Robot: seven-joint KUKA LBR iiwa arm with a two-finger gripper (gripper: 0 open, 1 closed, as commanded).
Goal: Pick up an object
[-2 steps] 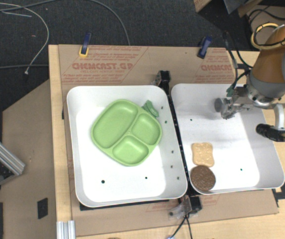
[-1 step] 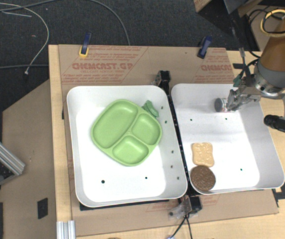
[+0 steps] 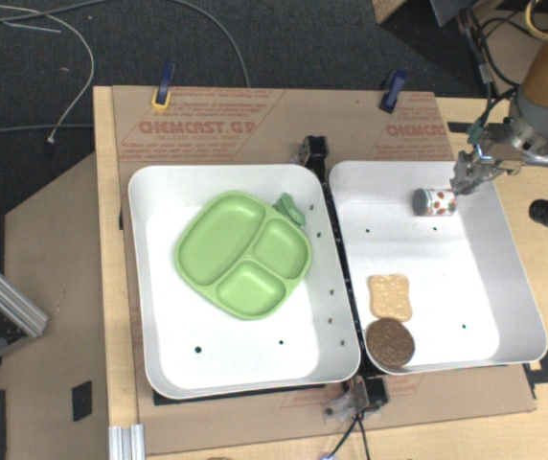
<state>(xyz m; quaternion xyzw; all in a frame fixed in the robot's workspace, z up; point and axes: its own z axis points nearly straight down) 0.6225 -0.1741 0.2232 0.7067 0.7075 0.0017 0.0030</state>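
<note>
**Claw poised over the small can in the right bin**

We see the claw (image 3: 468, 175) hanging near the far edge of the right white bin (image 3: 504, 286), just beside a small silver can with red spots (image 3: 435, 202) lying on its side; whether it is spread or closed we cannot tell. We judge the can the likeliest target. A tan cracker-shaped piece (image 3: 390, 296) and a round brown cookie (image 3: 390, 343) lie near the front. The green divided plastic plate (image 3: 243, 254) occupies the left white bin (image 3: 159, 286).
</note>
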